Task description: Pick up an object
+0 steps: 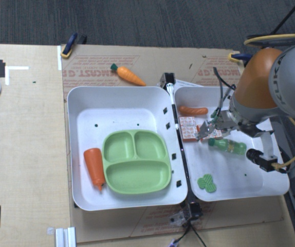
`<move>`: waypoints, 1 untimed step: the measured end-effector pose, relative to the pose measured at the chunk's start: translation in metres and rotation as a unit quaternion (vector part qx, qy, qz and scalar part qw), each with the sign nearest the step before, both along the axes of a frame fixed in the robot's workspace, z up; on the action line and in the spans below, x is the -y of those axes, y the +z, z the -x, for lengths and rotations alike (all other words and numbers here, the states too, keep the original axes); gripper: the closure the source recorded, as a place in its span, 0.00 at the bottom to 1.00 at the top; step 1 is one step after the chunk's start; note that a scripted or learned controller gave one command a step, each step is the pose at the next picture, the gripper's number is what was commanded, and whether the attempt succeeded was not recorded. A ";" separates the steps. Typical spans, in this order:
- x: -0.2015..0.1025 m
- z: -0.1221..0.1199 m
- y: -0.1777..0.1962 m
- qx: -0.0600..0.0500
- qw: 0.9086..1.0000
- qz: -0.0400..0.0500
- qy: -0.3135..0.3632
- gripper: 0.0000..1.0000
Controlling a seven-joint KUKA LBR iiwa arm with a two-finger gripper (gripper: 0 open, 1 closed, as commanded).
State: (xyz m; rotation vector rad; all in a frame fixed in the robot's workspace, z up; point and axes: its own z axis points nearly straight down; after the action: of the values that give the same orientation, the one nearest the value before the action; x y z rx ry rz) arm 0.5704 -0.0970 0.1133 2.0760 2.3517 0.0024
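Fingers of the gripper hang over the packet in the right bin; I cannot tell their spread. Light, flat and probably crinkly, it looks best pinched by an edge

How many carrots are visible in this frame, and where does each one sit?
2. One carrot lies on the cardboard behind the left bin; another carrot lies inside that bin, left of the green plate.

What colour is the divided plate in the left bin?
The divided plate is light green, plainly seen in the camera view, lying in the left bin.
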 end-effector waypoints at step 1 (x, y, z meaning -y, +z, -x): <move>0.001 -0.044 -0.014 0.003 0.998 0.000 -0.067 0.00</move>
State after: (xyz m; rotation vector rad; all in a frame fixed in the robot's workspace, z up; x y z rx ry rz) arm 0.6148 -0.0982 0.0992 2.2263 2.2045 0.0078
